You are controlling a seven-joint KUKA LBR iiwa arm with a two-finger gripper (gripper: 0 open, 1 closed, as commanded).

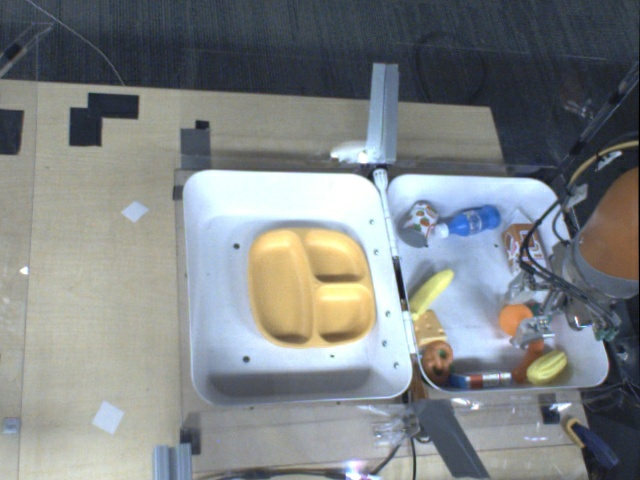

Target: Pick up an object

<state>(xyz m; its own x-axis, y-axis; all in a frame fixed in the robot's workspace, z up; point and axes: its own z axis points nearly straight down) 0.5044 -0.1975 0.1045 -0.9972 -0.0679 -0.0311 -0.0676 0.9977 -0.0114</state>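
Observation:
The right bin (470,186) holds several small objects. An orange ball (512,319) lies near its right side, with a yellow lemon-shaped piece (546,367) and a small red item (533,348) just in front of it. My gripper (532,316) hangs low over the bin's right side, right beside the orange ball and partly covering it. A yellow banana (432,290) lies near the bin's left wall. A blue and white bottle (468,221) lies at the back.
The left bin (215,268) holds a yellow divided tray (308,286). In the right bin there is also a brown toy (433,349), a red and blue marker (482,378) at the front, and a brown packet (518,242). The arm's cables (565,208) hang over the right rim.

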